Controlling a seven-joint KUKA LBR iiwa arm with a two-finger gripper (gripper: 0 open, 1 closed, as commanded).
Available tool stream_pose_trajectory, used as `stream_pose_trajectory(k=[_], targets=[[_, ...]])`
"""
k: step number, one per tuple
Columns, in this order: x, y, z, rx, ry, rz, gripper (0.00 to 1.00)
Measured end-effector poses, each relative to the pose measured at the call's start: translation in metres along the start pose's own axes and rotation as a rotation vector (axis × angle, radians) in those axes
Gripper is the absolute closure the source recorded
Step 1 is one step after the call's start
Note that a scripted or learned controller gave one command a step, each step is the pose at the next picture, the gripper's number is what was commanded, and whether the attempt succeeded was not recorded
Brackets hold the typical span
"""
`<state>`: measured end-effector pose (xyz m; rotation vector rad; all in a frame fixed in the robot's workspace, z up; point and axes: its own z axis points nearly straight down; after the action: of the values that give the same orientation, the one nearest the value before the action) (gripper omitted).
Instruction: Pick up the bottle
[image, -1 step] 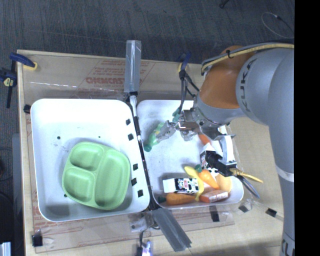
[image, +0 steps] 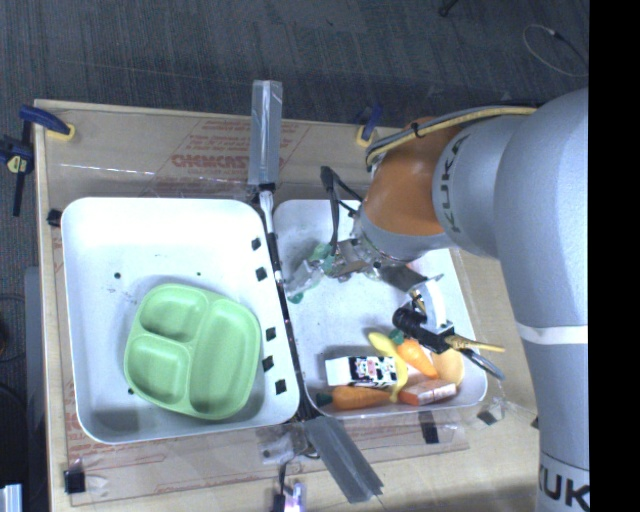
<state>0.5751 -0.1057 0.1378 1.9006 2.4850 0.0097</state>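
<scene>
**Gripper down in right bin, finger state unreadable**

Gripper (image: 335, 262) sits low in the shallow white right bin (image: 300, 225), near its far-left part; can't tell how it stands. Near edge: black-and-white carton (image: 362, 371), orange carrot (image: 358, 398), yellow banana (image: 385, 345). Farther back, small clear plastic bottle with teal cap (image: 303, 277) lies just beside the gripper. Green three-compartment plastic tray (image: 192, 350) in left bin (image: 90, 240).

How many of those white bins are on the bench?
2: the left bin holds a green divided plate; the right bin holds small items, partly covered by the arm.
</scene>
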Motion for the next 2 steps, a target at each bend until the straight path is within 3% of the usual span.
stream_pose_trajectory(k=[1,2], targets=[[-0.022,0.017,0.01,0.024,0.027,0.012,0.0],[-0.03,0.037,0.012,0.016,0.028,-0.27,0.0]])
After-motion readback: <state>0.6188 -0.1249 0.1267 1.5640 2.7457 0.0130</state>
